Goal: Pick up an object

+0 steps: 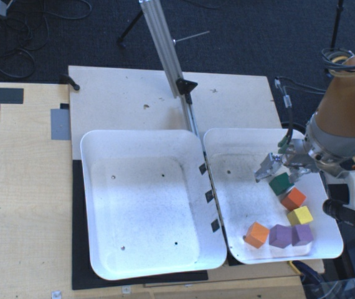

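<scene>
Several small blocks lie in the right bin [240, 151]. A dark green block [281, 184] sits just under my gripper [278, 171], which hangs low over the bin's right side, and I cannot tell whether the two touch. Below the green one come a red-orange block [293, 199] and a yellow block [301, 215]. Along the bin's front edge are an orange block [257, 234] and two purple blocks [280, 236] [302, 234] side by side.
The left bin [93, 167] stands beside the right one, with a ridge of black clips [209, 195] where they meet. A slanted aluminium bar [165, 48] rises behind the bins. The arm's grey and orange body [339, 117] comes in from the right.
</scene>
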Action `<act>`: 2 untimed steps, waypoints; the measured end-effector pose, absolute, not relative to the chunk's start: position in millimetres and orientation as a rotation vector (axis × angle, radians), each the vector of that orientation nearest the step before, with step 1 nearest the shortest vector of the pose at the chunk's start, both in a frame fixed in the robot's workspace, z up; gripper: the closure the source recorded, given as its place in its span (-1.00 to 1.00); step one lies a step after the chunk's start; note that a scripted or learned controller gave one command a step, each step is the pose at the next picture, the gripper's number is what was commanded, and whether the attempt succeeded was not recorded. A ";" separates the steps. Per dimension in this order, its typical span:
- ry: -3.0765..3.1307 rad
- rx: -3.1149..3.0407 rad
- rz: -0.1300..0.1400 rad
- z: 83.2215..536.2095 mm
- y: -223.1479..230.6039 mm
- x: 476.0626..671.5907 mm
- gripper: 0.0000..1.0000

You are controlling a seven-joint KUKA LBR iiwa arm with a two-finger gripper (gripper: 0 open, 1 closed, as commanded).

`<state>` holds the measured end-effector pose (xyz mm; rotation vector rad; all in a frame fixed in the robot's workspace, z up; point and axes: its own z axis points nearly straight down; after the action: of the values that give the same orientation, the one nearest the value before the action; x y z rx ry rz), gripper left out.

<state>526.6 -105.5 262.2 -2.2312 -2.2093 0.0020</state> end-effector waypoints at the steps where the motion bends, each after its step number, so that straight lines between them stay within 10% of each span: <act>1: -2.210 -2.223 0.012 180.1 -181.4 534.3 -1.00; 2: -2.224 -2.222 0.000 88.6 -204.8 578.0 -1.00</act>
<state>578.0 -204.8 88.6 -2.2223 -2.2237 0.0000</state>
